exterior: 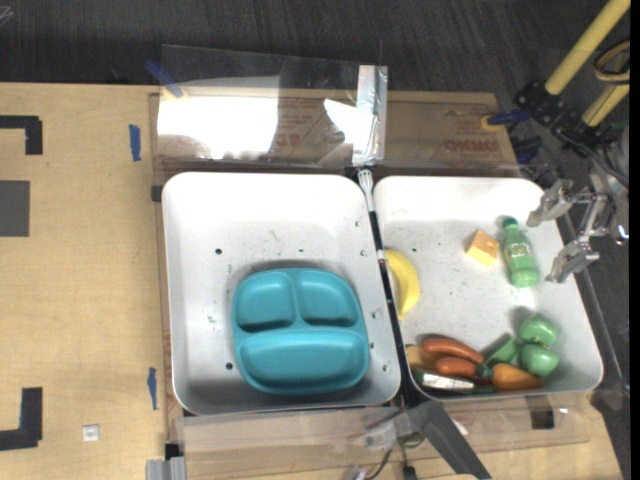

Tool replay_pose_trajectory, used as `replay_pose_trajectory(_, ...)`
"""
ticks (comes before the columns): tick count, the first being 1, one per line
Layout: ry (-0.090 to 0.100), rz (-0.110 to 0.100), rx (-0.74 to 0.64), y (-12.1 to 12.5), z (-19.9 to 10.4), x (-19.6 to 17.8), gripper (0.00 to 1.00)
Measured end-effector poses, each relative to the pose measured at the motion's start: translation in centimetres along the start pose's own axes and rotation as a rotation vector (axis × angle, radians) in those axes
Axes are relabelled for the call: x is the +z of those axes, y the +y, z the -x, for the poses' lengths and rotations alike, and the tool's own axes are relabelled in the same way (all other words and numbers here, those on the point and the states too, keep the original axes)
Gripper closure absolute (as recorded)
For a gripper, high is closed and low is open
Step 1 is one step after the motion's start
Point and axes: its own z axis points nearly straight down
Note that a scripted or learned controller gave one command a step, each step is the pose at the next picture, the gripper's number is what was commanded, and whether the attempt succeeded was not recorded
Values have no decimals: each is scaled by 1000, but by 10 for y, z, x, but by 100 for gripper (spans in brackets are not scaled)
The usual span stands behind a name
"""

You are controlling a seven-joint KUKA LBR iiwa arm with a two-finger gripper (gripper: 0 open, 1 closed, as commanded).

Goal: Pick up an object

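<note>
Pincer (568, 233) stands open at the right bin's (440, 208) right rim, beside the green bottle (518, 253), probably light, stiff, slippery plastic; grasp across its middle.

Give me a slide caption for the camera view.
Gripper open beside green bottle in right bin; teal tray in left bin.

Looks like a robotics lab, not a home. Two white bins (190, 203) sunk side by side into a plywood bench (70, 268), marked with black tape squares (22, 135) and blue tape bits (135, 140). Clear plastic sheet (260, 118) taped up behind. Toy food (470, 360) and a teal tray (298, 330) as test props. Yellow rods (590, 38) and clamps over dark carpet (300, 8) at the far right.
</note>
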Motion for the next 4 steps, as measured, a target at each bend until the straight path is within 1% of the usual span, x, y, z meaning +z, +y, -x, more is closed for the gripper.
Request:
replay_pose_trajectory(1,11,7,-126,-7,65,116,0)
replay_pose_trajectory(2,-3,0,-152,23,70,142,0)
replay_pose_trajectory(3,-4,1,-102,54,35,141,0)
replay_pose_trajectory(4,-18,-2,-104,55,40,126,100)
